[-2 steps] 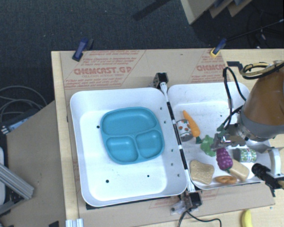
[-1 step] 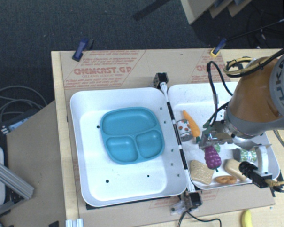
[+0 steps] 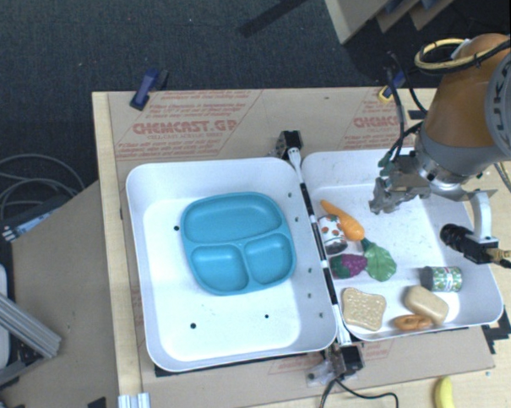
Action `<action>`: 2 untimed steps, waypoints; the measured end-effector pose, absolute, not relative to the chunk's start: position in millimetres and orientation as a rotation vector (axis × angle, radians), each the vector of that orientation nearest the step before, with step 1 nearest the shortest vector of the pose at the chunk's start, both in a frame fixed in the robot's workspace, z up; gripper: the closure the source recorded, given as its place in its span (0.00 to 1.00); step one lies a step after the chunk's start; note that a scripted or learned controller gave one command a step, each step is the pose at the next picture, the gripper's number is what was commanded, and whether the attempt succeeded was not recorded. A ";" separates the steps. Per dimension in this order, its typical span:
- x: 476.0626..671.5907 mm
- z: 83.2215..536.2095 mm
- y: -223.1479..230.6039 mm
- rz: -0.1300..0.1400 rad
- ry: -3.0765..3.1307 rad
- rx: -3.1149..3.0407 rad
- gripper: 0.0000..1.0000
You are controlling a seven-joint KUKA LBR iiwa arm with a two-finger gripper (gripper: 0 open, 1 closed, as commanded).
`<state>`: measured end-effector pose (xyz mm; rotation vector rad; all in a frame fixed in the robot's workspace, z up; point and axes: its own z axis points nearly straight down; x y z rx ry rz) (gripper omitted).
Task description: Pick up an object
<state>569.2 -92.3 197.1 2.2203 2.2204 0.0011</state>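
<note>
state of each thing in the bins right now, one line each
gripper: above right bin, holding nothing
blue tray: flat in left bin, compartments bare
carrot: lying by the divider
slice of bread: lying flat
green can: on its side

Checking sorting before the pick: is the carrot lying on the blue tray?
No, the carrot lies in the right bin beside the divider, while the blue tray sits in the left bin.

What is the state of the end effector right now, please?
End effector: above the right bin, with no object between its fingers; open or closed cannot be told from the camera view.
</note>
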 end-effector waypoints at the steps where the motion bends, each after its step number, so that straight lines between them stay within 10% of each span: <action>1: 569.1 196.8 -92.1 0.000 2.221 2.220 0.00; 2: 536.1 124.3 -155.9 -0.003 2.220 2.223 0.00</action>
